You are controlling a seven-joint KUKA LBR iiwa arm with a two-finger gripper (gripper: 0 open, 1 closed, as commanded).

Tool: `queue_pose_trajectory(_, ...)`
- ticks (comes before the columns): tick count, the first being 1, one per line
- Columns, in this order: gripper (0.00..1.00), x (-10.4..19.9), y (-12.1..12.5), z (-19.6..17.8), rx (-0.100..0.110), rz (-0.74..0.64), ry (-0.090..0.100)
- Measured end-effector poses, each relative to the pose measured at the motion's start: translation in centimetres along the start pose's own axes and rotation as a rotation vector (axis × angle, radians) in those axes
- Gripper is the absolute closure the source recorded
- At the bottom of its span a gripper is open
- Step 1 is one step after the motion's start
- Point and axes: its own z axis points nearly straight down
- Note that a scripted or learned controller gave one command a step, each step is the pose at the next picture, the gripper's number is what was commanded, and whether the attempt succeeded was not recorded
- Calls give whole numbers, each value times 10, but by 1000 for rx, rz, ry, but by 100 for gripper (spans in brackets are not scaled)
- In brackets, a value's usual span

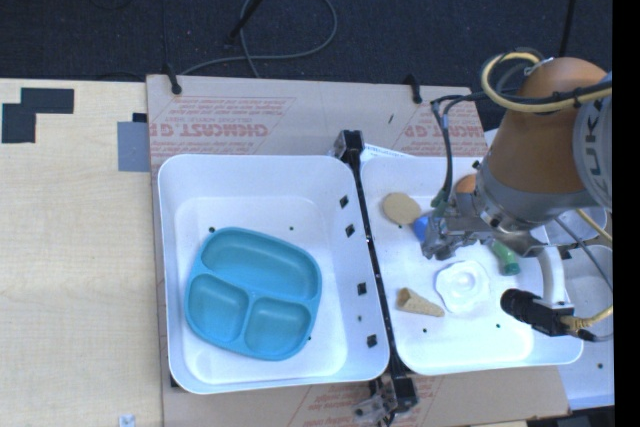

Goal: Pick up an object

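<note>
tool (440,240) hangs low in the right bin (500,355) beside a blue object (422,224), likely lining up a grasp; whether it grips anything, i cannot tell. tan piece (401,207), white lid (461,285) and wedge (419,302) lie nearby.

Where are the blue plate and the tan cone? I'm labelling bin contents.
blue plate (253,292): camera view, left bin, its centre divider.
tan cone (419,302): camera view, right bin, mid-body.

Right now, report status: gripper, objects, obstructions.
Gripper low in right bin, nothing seen held. Tan oval piece, cone-shaped piece, white round piece loose nearby. Blue divided plate in left bin.
</note>
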Motion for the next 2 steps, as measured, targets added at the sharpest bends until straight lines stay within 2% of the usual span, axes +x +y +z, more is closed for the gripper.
queue_pose_trajectory(1,100,51,3,-6,-1,-2,0)
queue_pose_trajectory(2,100,105,-4,-10,-1,-2,0)
